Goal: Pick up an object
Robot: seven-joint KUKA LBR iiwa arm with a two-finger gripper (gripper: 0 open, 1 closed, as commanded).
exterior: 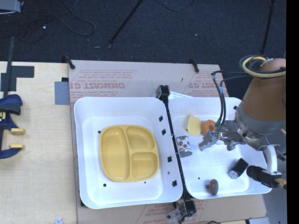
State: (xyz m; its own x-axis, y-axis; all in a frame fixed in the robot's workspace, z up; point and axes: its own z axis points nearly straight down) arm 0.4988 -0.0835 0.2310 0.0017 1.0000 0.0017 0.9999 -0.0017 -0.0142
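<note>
Camera view: gripper (205,143) over right bin (219,164), its grip state unreadable; orange object (208,125) partly covered, just beside it.

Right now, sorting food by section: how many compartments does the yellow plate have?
3. In the yellow plate, a long compartment runs down the left; an upper compartment and a lower compartment share the right. None hidden.
</note>
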